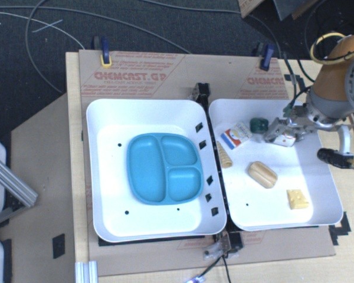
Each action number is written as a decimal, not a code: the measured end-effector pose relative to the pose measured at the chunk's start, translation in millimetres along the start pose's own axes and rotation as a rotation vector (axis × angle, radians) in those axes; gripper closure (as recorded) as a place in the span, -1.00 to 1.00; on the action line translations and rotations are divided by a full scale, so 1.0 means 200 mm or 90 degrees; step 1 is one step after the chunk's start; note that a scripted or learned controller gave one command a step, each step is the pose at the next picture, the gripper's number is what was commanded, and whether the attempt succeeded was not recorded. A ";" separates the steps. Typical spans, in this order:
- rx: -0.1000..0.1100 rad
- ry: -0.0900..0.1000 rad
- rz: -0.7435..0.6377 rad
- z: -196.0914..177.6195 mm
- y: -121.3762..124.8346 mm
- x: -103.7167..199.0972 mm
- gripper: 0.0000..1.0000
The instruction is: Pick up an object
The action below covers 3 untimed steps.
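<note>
Right bin on the table held the claw, finger state unreadable, just beside the green piece. Best to centre over one item, clear of the carton, before descending.

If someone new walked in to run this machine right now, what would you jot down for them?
Gripper: low in the right bin, near its back; can't tell whether it's open or shut, and nothing visibly held.
Right bin holds: dark green piece just left of the gripper, red-white-blue item, cone-shaped piece by the divider, tan bread-like piece, yellow block.
Left bin: blue divided plate.
Done: nothing lifted.
Left: grasp one object and raise it.
</note>
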<state>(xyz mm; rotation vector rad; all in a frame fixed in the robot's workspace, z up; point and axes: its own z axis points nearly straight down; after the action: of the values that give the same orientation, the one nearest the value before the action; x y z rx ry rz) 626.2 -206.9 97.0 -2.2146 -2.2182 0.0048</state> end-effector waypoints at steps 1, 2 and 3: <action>-0.007 -0.003 0.000 0.05 0.01 0.00 -1.00; -0.008 -0.003 -0.001 -0.01 0.01 0.00 1.00; -0.010 -0.003 0.000 -0.34 0.02 0.00 1.00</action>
<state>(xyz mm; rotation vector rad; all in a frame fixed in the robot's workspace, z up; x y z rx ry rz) 631.1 -206.8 164.6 -2.2251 -2.2282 -0.0060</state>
